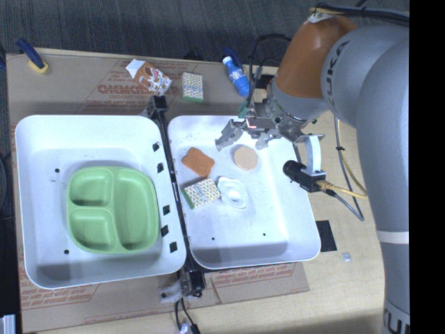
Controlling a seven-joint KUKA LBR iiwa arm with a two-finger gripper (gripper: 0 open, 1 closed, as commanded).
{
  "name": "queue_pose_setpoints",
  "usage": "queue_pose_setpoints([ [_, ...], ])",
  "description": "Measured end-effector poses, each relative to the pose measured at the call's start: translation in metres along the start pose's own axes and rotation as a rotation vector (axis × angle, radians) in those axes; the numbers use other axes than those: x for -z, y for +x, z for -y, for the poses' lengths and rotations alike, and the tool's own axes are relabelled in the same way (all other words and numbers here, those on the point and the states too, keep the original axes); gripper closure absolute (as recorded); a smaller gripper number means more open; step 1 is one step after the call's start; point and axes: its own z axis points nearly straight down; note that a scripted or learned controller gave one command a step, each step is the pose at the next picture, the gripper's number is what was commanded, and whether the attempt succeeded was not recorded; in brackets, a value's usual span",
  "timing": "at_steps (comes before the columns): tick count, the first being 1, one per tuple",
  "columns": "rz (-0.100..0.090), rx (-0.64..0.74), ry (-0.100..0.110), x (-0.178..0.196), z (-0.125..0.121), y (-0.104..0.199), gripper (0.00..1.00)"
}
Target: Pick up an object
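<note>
Nearest the viewer, at the lower edge of the frame, the front rims of two shallow white bins sit side by side on a counter (pixel 62 65) covered with printed cardboard. The left bin (pixel 31 186) holds a green divided plate (pixel 111 209), lying flat at its middle, well apart from the arm.

The right bin (pixel 292 235) carries the small things that could be picked. Toward the centre of the frame lie a checkered packet (pixel 201 193) and, just beside it to the right, a clear plastic cup (pixel 233 192) on its side. Further up sits an orange-brown slab (pixel 198 162), and right of that a round tan disc (pixel 245 158).

The tool (pixel 245 135) hangs just above the disc's far edge, its two fingers spread wide, one to each side, with nothing between them. That placement suggests the disc is the intended target, though no grasp is made yet.

Beyond the bins, at the top of the frame, a snack wrapper (pixel 147 77), a small patterned box (pixel 192 86) and a blue bottle (pixel 237 76) rest on the cardboard. The grey arm (pixel 368 82) enters from the upper right.
</note>
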Motion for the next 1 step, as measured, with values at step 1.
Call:
queue_pose_setpoints([
  [1,0.001,0.001,-0.003,0.0939,0.0211,0.0203,0.0],
])
